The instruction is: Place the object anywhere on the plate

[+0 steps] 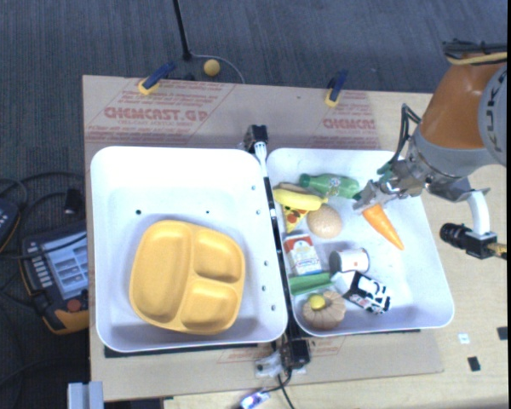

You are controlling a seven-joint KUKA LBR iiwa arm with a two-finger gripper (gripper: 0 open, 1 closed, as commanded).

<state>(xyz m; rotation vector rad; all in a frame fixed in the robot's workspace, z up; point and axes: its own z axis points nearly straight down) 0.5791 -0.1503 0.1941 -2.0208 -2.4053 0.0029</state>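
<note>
A yellow divided plate (187, 273) lies in the left bin (119, 186). The right bin (426, 262) holds several items: an orange carrot (383, 227), a green bottle (328, 183), a yellow banana (295, 199), a beige egg-like ball (324, 221), a small carton (302, 255), a white cup (351, 260), a black-and-white toy (368, 294) and a tan round piece (322, 308). My gripper (381, 188) hangs over the right bin's upper right, just above the carrot's thick end and right of the green bottle. Nothing shows between its fingers.
Both bins rest on a cardboard sheet (153, 113) held by clamps (157, 77) at the back. A black stand pole (180, 20) rises behind. Electronics and cables (55, 262) lie left of the bench. The arm's orange band (460, 109) fills the upper right.
</note>
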